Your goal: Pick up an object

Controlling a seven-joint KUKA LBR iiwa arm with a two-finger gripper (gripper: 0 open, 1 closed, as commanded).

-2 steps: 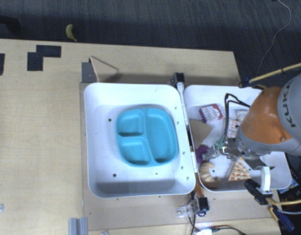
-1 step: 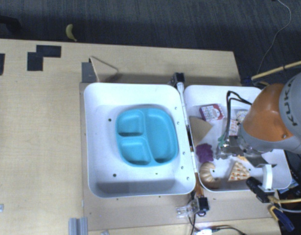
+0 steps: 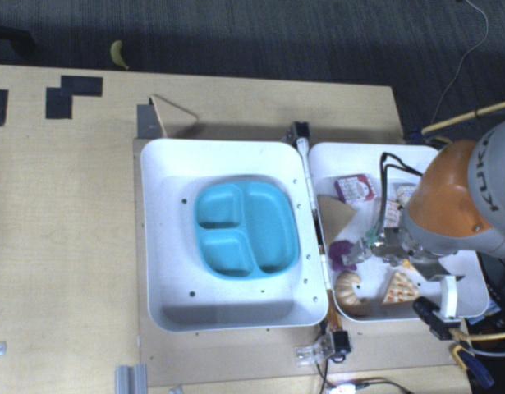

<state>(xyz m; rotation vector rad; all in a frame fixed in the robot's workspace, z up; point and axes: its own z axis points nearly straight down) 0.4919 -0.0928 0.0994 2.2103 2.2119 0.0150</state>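
The right bin (image 3: pixel 330 164) holds several small items. A maroon and white packet (image 3: pixel 355 189) lies at its far side, with a tan wedge (image 3: pixel 338 217) just in front of it. A purple object (image 3: pixel 342 254) sits by the bin's left wall, a beige bun-like piece (image 3: pixel 347 286) lies at the near left, and a pizza-slice toy (image 3: pixel 397 287) is near the front. My gripper (image 3: pixel 374 245) reaches down into this bin from the right, just right of the purple object and above the pizza slice. The orange band (image 3: pixel 446 194) hides the items behind it.
The left bin (image 3: pixel 166 245) holds a blue divided plate (image 3: pixel 245 228). A black rod (image 3: pixel 308 183) runs along the wall between the two bins. Cables (image 3: pixel 334 347) lie at the front edge of the bench.
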